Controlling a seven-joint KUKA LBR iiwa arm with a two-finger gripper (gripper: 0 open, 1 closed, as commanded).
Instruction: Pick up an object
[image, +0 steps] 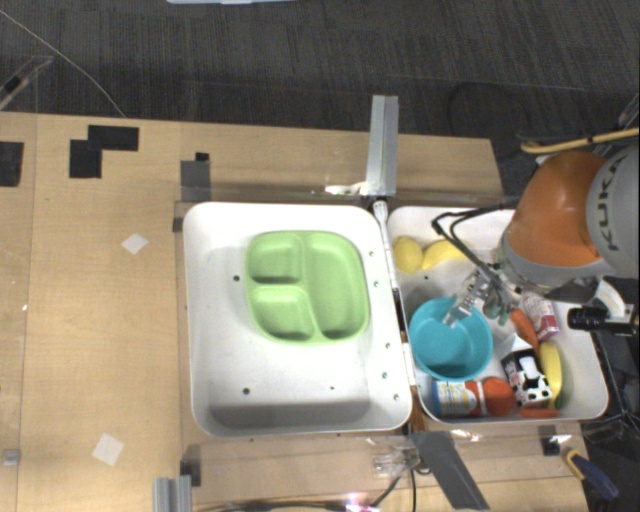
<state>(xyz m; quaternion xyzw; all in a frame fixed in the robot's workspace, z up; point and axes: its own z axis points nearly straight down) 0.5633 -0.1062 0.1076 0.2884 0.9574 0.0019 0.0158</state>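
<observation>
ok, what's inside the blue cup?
The gripper reaches down into the blue cup at its upper rim. The rest of the inside looks plain blue, with no object I can make out. The part under the gripper is covered.

A light wooden bench (90, 330) bears two shallow white bins, left (215, 400) and right (590, 395), side by side.

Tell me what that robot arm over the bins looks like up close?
The arm is bulky and rounded, with a grey shell and a wide orange band above the wrist. Part of the grey lettering "KU" shows on its side. A thin black cable loops beside it. At the end sits a small shiny metal gripper with slim silvery parts.
</observation>
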